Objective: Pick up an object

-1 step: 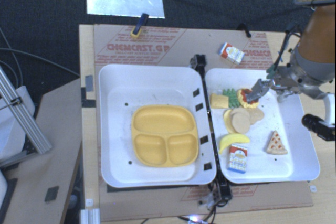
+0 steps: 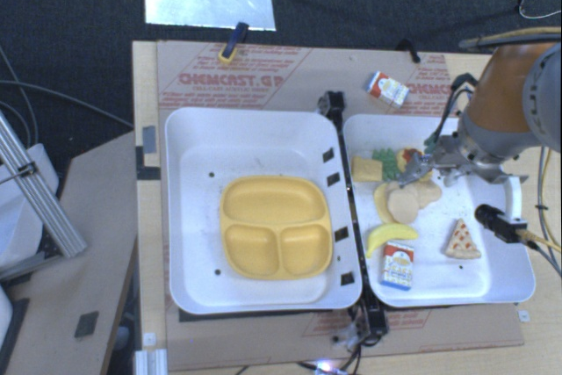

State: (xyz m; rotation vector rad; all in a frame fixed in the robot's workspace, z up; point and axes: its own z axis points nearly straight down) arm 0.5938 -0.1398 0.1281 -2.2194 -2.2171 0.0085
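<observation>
While the arm reaches in over the right bin (image 2: 505,277), its gripper (image 2: 413,172) hangs low above the heap of toy food near that bin's inner wall. The fingertips sit just over the round tan cookie (image 2: 403,205), beside the green broccoli piece (image 2: 385,161) and the yellow cheese block (image 2: 366,169); nothing shows between them, and whether they are spread or closed I cannot tell.

Other candidates lie nearby: a banana (image 2: 391,234) and a small red-and-white carton (image 2: 398,265) toward the near edge, and a pizza slice (image 2: 461,241) toward the near right corner. The left bin (image 2: 189,136) holds a yellow divided plate (image 2: 277,224), and a second carton (image 2: 387,89) lies on the bench beyond the bins.

I judge this the approach step: the grasp is not yet made. The next move calls for settling on one item in the crowded cluster, descending squarely, and closing without nudging neighbours.
</observation>
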